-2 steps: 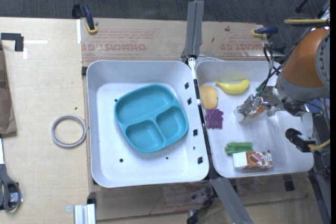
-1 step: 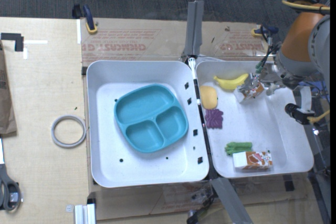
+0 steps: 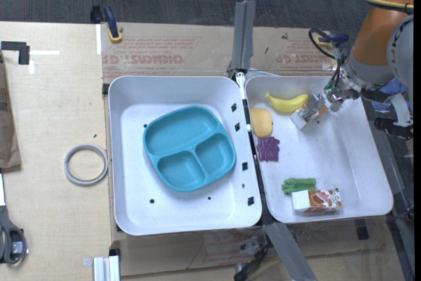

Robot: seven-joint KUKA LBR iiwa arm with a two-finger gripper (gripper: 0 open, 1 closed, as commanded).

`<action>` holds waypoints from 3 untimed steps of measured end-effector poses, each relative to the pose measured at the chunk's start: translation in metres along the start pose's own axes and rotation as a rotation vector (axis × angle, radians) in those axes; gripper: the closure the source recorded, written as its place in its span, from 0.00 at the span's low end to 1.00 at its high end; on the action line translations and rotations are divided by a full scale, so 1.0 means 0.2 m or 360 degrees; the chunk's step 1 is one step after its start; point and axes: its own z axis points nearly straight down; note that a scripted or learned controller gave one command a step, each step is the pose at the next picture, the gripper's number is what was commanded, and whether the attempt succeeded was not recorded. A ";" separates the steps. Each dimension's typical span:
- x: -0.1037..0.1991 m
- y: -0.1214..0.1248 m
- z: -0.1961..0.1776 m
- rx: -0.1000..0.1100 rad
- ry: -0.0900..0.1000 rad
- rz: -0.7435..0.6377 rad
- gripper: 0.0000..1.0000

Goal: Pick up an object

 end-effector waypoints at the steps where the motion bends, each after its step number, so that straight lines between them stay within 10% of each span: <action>1: 0.07 0.02 0.00 0.0008 -0.0017 -0.0171 0.00; 2: 0.37 0.04 -0.01 -0.0050 -0.0033 -0.0474 0.00; 3: 0.38 0.20 -0.01 -0.0072 -0.0030 -0.0248 0.00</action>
